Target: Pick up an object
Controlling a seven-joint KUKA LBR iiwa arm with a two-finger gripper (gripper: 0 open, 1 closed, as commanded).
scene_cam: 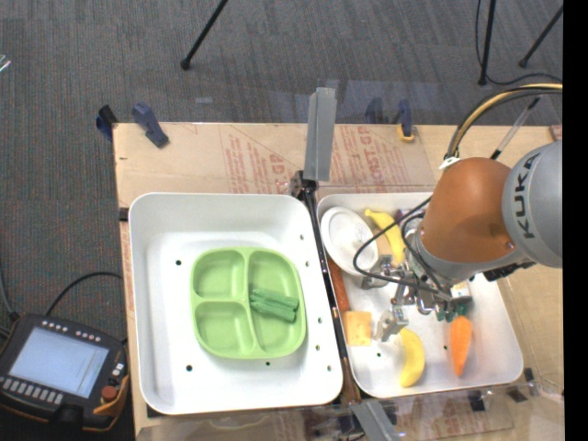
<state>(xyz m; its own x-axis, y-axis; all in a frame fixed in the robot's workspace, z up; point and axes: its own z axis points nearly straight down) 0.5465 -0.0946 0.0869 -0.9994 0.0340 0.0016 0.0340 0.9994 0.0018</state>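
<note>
My gripper (397, 318) hangs low in the right bin (501, 361), under the orange wrist band. Its metal fingers point down near a yellow banana (412, 356) and a tan bread piece (358, 328); nothing shows between them. An orange carrot (459, 344) lies just right of the gripper. A second banana (386, 231) rests beside a white plate (347, 235) at the bin's back left, partly hidden by the arm.
The left bin (156, 246) holds a green divided plate (220, 306) with a green bean-like piece (274, 303) on it. A grey post (320, 136) stands behind the bins. A teach pendant (60, 366) lies at the lower left.
</note>
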